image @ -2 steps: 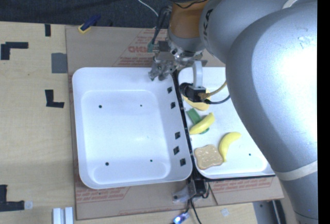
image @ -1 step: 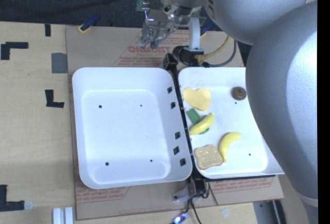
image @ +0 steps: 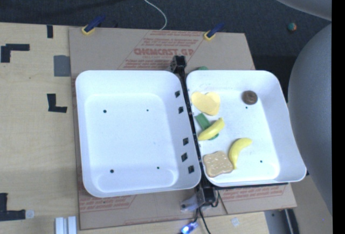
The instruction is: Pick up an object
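Bananas (image: 239, 150) | right bin (image: 269, 171): toast (image: 217, 163), cookie (image: 249, 97) | claw state: cannot tell

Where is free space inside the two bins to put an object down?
The left bin has its whole floor bare. In the right bin, the right half is bare, between the brown disc and the banana. Its left side is crowded, near the toast.

Left bin (image: 129, 119) open; toys crowd right bin (image: 264, 119)
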Motion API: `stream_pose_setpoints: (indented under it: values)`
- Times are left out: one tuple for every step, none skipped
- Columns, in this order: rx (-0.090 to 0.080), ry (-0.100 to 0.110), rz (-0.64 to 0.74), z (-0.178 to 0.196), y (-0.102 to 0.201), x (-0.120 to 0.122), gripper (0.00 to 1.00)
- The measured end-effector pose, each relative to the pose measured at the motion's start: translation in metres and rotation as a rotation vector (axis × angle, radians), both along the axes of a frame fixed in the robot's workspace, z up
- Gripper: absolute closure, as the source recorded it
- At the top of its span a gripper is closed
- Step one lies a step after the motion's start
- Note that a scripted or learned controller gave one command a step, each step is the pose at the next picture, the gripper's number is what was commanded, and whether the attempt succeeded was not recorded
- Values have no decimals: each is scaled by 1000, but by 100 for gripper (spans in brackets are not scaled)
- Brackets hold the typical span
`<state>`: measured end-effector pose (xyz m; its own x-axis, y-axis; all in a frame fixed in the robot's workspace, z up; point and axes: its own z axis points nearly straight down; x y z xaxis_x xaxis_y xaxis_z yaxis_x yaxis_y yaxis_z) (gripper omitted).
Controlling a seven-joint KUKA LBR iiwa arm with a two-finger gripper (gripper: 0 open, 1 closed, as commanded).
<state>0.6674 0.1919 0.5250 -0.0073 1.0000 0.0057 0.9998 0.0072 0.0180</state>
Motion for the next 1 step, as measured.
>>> stream_pose_setpoints:
  values:
    - [-12, 38, -5, -227, 18, -45, 100]
